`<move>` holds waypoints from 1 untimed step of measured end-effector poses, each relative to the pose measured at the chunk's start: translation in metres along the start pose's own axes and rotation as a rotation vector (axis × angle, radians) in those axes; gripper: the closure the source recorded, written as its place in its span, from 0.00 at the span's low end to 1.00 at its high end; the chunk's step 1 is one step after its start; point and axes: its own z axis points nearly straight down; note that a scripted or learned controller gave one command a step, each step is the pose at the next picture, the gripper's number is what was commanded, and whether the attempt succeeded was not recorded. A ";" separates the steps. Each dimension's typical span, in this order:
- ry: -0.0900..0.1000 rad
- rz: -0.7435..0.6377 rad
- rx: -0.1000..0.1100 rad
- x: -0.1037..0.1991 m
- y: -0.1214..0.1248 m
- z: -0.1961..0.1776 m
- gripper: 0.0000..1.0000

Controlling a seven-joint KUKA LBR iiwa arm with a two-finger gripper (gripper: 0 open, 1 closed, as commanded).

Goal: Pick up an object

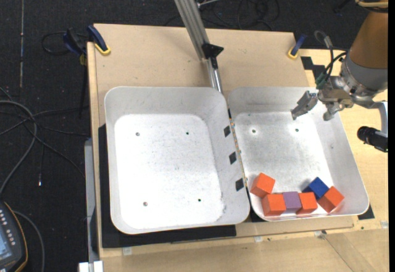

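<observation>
Blocks cluster along right bin's (345, 147) near edge: orange (263, 184), orange (274, 204), purple (291, 201), orange (307, 202), blue (318, 187), orange (332, 198). Gripper (316, 108) hangs over the bin's far right corner, fingers spread apart, nothing between them.

The arm (372, 42) comes in from three o'clock, near the upper right of the camera view. Its orange band sits uppermost, with the grey wrist just below it toward seven o'clock. From the wrist the gripper (316, 108) reaches out toward nine o'clock, tilted downward. Its two fingers (303, 106) stand spread apart, one toward nine o'clock and the other toward five o'clock, with nothing between them.
</observation>
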 end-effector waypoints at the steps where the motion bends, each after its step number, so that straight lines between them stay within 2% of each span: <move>1: 0.000 -0.002 0.000 0.041 0.060 0.131 0.00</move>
